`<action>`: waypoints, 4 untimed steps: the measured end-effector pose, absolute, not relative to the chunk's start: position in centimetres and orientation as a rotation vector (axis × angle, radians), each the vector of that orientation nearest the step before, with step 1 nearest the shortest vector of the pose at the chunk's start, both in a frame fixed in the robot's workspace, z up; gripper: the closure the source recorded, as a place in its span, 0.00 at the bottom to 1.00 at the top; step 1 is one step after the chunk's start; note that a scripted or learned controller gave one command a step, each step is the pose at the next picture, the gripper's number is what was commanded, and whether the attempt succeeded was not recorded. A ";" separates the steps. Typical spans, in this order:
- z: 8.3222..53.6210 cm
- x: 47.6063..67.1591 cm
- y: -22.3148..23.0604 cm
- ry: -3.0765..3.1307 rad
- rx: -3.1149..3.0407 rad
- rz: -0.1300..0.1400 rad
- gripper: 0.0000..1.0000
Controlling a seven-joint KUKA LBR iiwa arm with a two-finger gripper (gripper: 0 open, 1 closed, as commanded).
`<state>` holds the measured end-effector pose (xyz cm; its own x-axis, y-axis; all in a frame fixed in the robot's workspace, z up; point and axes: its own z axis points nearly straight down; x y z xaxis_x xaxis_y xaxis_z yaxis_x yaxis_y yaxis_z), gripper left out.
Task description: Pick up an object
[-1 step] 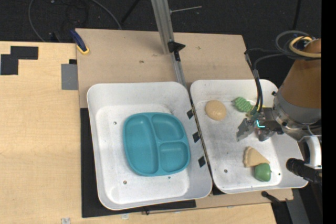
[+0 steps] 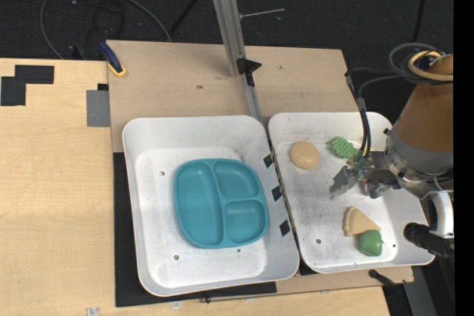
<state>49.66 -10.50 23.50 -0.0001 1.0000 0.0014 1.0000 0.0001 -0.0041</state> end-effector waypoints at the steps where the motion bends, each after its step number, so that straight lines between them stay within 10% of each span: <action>1: 17.1 49.8 -10.3 -2.216 -2.216 0.008 0.00; 3: 9.4 50.2 -9.6 -2.218 -2.219 -0.003 0.00; 4: 10.6 50.6 -9.1 -2.220 -2.221 -0.024 1.00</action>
<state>50.60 -9.13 10.59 0.0005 0.9999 0.0118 1.0000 -0.0006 0.0095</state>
